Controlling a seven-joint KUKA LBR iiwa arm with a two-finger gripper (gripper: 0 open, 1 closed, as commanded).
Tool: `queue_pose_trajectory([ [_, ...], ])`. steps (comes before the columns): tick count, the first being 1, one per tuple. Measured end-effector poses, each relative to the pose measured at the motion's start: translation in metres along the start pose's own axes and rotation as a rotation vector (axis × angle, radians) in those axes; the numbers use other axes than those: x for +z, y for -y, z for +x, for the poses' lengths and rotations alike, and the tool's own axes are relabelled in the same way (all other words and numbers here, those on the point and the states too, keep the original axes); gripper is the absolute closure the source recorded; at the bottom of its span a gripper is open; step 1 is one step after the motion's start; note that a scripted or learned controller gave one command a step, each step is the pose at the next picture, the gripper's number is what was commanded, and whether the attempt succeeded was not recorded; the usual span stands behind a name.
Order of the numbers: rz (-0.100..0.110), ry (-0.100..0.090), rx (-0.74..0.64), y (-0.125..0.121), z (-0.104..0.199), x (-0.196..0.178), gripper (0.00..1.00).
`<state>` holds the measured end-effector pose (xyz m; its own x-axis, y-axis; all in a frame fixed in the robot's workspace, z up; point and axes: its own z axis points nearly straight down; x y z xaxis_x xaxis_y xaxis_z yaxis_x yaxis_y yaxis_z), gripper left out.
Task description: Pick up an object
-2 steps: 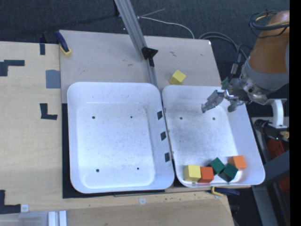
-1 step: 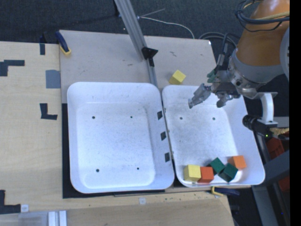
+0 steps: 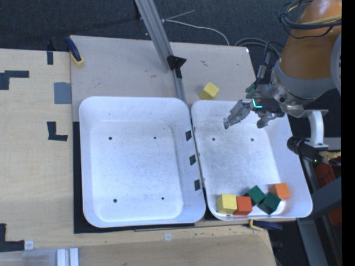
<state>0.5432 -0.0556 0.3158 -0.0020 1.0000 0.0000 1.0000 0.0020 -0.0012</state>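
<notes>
Hovering over right bin's far edge, gripper spread wide, nothing in it. Blocks bunched in near corner, probably slid there; yellow cube stranded outside bin on bench.

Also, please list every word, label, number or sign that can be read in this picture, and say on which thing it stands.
None: no readable text anywhere.
Blocks in the right bin: plain faces, no print.
Yellow block on the bench: plain.
Dark tape pieces on the wooden surface: shapes, not letters.
End effector: a small cyan light, no marking legible.
</notes>
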Motion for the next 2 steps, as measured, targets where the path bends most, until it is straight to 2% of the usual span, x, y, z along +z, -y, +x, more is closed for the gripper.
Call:
queue_pose_trajectory([
  [1, -0.005, 0.001, -0.003, -0.093, 0.012, -0.027, 0.0],
  [2, 0.0, 0.003, 0.001, -0.134, -0.003, 0.005, 0.0],
])
